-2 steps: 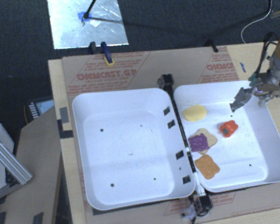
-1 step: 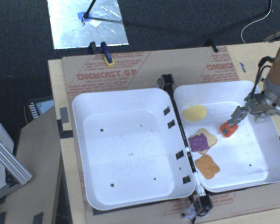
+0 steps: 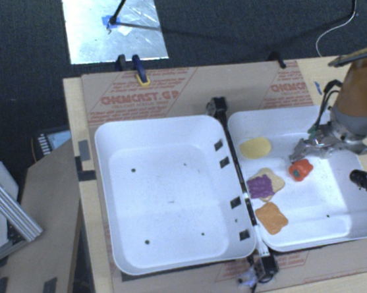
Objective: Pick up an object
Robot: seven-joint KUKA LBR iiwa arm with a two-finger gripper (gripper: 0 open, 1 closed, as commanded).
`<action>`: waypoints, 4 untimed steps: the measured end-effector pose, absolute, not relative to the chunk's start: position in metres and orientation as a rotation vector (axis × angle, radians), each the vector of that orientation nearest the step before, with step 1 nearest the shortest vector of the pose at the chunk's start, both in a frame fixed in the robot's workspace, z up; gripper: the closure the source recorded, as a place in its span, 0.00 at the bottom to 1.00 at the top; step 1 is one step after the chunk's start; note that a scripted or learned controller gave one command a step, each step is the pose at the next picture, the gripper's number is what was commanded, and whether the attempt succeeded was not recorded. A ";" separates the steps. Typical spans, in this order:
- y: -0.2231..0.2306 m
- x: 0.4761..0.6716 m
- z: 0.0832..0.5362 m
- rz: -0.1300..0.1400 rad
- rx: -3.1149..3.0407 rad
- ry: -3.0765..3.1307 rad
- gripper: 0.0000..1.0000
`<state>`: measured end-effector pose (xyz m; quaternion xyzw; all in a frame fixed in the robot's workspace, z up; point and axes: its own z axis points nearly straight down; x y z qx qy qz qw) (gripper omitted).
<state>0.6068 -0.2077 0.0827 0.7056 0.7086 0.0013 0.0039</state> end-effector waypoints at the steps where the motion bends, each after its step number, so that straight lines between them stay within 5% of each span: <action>1: -0.090 0.553 0.084 0.002 2.213 2.239 0.00; 2: -0.098 0.556 0.096 0.004 2.216 2.222 1.00; 3: -0.011 0.580 0.189 0.010 2.206 2.229 1.00; 4: 0.061 0.594 0.185 0.004 2.209 2.231 1.00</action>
